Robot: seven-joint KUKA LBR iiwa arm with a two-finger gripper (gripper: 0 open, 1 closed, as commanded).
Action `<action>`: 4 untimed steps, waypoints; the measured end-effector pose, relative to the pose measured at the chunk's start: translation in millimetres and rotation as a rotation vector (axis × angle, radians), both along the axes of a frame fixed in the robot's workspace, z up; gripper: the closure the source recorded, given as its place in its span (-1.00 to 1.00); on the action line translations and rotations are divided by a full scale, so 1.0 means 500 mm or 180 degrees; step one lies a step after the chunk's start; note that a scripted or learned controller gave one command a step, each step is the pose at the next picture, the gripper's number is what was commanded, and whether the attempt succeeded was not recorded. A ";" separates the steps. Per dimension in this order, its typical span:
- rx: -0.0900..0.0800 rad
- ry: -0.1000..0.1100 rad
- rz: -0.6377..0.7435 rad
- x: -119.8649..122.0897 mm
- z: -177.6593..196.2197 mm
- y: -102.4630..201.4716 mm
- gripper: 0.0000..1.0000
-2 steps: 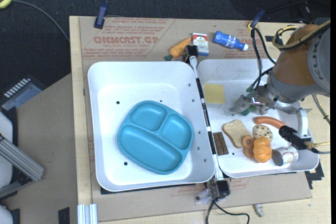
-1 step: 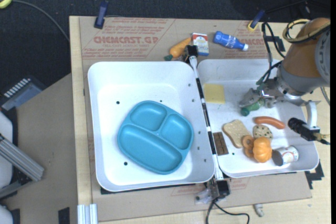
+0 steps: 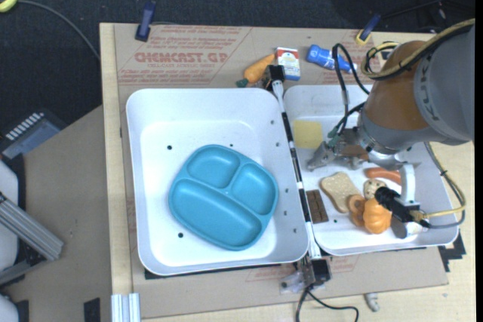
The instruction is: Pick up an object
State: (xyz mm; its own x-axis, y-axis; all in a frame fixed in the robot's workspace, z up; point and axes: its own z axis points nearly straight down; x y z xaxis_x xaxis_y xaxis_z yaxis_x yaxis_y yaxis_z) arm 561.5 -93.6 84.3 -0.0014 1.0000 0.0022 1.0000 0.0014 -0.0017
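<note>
Plastic, by the look of it: the toy foods in the right bin [image 3: 445, 234] read to me as light, stiff and a little slick, so I judge they would skate away under a glancing touch. From the overhead camera I see a tan bread slice [image 3: 339, 190] lying flat near the middle of that bin, an orange pear-like piece [image 3: 373, 213] just beside it, a pale yellow block [image 3: 307, 133] toward the divider and a brown bar [image 3: 316, 206] along the near wall. The bread slice looks best taken across its narrow sides. The pincer [image 3: 330, 152] sits low between the yellow block and the bread; I cannot tell whether it is clenched or released. The grey arm [image 3: 434, 90] and its black cables crowd the bin's far side. The left bin [image 3: 147, 162] carries a blue divided plate [image 3: 223, 196], well apart.
</note>
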 end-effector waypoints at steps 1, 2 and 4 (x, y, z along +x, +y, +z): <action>-0.0005 0.0001 -0.0007 -0.111 0.000 -0.019 -1.00; -0.0007 -0.0007 -0.0005 -0.036 0.001 -0.043 -1.00; -0.0009 -0.0010 -0.0006 -0.051 0.000 -0.041 -1.00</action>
